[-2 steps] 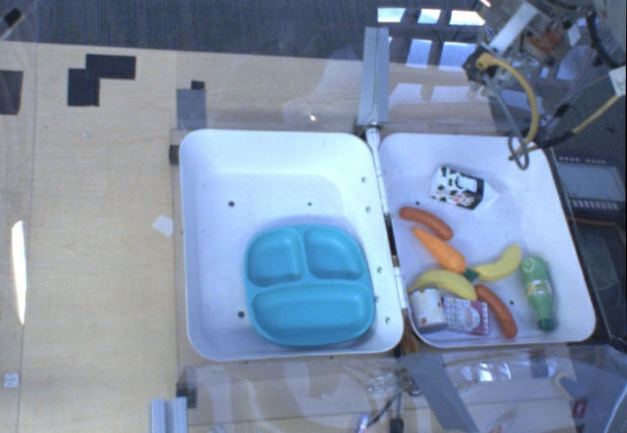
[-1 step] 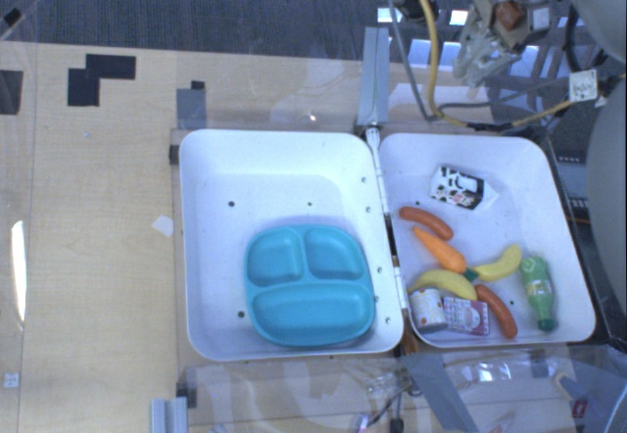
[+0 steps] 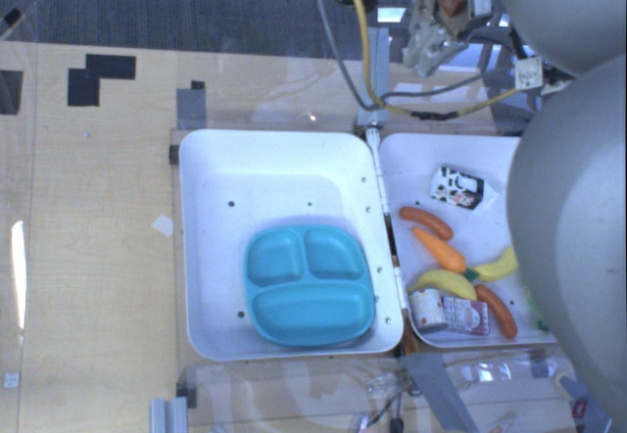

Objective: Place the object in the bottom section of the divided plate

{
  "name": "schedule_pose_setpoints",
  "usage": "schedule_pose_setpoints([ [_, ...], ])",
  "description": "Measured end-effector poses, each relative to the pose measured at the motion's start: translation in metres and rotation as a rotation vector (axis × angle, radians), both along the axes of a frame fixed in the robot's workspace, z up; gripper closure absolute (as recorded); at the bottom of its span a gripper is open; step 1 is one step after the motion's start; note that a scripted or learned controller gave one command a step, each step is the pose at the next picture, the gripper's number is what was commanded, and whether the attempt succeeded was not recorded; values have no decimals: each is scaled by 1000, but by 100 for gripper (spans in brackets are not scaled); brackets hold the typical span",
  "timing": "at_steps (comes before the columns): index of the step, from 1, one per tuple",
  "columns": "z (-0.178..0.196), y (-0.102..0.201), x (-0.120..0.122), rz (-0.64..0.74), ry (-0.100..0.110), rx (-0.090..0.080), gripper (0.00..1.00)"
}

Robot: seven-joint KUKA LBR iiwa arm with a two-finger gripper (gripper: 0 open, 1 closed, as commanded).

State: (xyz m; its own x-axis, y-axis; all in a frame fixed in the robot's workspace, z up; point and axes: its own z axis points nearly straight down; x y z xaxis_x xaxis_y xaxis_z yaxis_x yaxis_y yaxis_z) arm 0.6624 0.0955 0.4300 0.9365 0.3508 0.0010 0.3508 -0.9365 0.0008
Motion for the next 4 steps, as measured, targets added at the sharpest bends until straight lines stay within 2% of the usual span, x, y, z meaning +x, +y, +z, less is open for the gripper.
schedule_pose_setpoints([
  [1,4,-18,-24,60,1,0,100],
  [2,4,47,-11,150,1,-1,100],
  [3,4,88,0,76,0,0,100],
  [4,-9,139,0,-156,0,0,100],
])
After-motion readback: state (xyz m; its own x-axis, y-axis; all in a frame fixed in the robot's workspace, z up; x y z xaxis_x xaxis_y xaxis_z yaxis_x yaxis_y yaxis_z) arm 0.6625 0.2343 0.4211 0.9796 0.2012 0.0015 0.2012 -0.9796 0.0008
